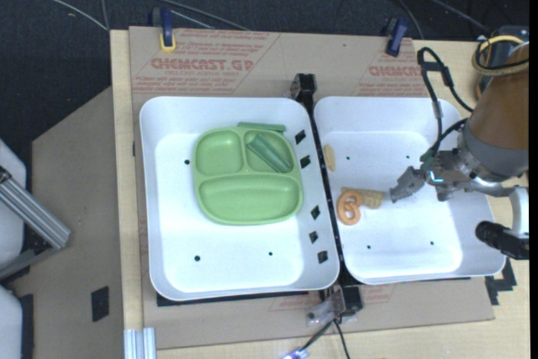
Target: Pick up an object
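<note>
Here, in the near part of the right bin [437,261], we see an orange pretzel-shaped object [350,208] with a tan piece [370,199] touching it. The gripper [402,187] hangs just beside them, to their right; we cannot tell its state. Farther left, a green divided plate [244,197] lies in the left bin [168,265], with a green piece [269,151] in one compartment.
</note>
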Robot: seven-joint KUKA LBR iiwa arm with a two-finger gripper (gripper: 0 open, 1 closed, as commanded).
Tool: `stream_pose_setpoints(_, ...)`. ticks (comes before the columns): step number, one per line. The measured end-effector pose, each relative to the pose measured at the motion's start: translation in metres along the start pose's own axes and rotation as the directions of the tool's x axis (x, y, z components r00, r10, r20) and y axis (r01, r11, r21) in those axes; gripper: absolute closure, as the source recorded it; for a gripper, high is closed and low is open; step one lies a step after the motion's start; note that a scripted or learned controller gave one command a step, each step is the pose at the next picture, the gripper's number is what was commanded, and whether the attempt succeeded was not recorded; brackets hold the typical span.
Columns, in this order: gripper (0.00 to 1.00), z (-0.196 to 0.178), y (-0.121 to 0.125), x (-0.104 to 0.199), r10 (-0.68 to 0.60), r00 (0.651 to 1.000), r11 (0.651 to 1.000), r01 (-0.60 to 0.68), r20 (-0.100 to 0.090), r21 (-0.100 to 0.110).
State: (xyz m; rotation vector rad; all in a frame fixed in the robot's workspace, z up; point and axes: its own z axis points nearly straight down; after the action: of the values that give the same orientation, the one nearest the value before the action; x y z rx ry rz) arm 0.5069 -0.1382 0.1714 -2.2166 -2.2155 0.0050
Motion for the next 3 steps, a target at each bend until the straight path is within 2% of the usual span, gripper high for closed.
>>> stream_pose_setpoints(2, 0.00, 0.089, -0.001, -0.003, 0.000, 1.000, 1.000, 0.000, 0.000, -0.002)
stream_pose_setpoints(3, 1.00, 0.076, 0.000, -0.003, 0.001, 1.000, 1.000, -0.001, 0.001, -0.008)
